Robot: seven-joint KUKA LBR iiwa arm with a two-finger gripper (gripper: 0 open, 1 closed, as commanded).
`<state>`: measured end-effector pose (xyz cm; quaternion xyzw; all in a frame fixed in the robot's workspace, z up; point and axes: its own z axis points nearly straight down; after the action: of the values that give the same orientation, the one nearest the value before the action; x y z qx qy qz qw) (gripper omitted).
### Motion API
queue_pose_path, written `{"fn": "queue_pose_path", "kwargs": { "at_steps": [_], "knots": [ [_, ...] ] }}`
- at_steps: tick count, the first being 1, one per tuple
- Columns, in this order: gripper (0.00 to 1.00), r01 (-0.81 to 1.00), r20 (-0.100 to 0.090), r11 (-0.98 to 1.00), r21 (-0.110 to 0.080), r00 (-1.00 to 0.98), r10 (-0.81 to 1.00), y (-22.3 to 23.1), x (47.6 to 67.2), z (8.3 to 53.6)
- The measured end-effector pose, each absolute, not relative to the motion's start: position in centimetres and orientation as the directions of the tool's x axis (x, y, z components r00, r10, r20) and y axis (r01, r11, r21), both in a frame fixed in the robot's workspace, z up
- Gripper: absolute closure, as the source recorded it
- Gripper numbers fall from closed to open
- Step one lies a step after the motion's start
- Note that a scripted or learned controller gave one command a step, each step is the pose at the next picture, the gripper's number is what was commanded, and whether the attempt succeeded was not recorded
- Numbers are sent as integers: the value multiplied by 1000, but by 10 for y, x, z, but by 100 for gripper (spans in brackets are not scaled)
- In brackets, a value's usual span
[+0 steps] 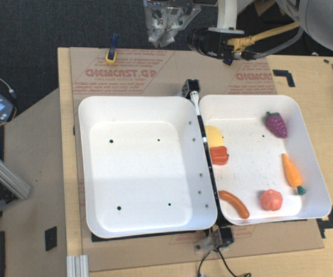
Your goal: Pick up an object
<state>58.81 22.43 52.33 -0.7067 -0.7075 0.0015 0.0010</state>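
1. The pincer (pixel 165 30) hangs at the top of the camera view, beyond the far edge of the desk (pixel 154 68) and well apart from both bins; whether it is open or closed cannot be told, and nothing is seen in it.
2. The left bin (pixel 91 154) and the right bin (pixel 310 172) sit side by side, touching along a dark seam.
3. All the toy foods lie in the right bin.
4. A purple grape bunch (pixel 276 124) lies near the far right corner, its long axis slanting from the far left to the near right, with the stem end toward the far side.
5. An orange carrot (pixel 291 172) lies along the right wall, its long axis running roughly far to near, the pointed tip toward the far side and the green end toward the near right.
6. A pinkish-red round fruit (pixel 272 199) sits near the front wall, just left of the carrot's green end.
7. A sausage (pixel 234 204) lies at the near left, its long axis slanting from far left to near right.
8. A red pepper (pixel 219 155) rests against the seam wall, touching a yellow piece (pixel 213 135) just behind it.
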Motion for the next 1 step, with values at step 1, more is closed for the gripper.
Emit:
{"fn": "queue_pose_path", "kwargs": {
  "at_steps": [1],
  "knots": [
    [100, 1000, 0, 2, -1, -2, 1000, 224, 561, 537]
  ]
}}
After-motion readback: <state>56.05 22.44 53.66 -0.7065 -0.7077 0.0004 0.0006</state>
